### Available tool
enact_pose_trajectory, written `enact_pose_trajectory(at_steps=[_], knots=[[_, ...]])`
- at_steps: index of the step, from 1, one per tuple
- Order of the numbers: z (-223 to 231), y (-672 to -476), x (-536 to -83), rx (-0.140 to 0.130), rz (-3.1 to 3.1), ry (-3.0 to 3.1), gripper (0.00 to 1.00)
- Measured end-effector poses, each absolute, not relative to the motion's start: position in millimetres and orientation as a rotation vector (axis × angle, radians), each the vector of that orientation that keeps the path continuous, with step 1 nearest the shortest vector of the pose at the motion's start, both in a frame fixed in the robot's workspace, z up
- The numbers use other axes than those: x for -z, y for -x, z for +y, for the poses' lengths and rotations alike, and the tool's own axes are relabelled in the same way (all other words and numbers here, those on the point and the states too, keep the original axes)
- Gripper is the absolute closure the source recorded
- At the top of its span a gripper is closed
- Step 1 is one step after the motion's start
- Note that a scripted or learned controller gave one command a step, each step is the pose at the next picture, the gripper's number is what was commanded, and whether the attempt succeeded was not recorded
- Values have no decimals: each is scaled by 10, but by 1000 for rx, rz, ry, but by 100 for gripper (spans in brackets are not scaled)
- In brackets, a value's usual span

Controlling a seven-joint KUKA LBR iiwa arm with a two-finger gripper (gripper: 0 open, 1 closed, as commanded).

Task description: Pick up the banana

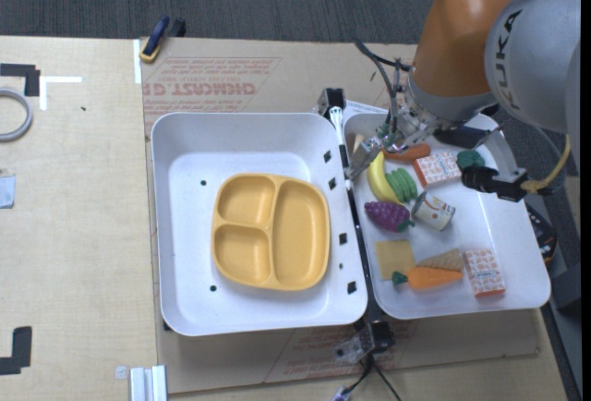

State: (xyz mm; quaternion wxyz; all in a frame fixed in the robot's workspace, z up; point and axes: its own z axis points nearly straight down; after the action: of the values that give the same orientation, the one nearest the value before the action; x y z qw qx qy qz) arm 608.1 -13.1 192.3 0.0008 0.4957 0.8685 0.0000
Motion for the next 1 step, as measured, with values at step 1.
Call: enact_pose_trajectory(at_steps=[1], knots=[[-133, -6081, -1924, 0, 2727, -1556, 0]])
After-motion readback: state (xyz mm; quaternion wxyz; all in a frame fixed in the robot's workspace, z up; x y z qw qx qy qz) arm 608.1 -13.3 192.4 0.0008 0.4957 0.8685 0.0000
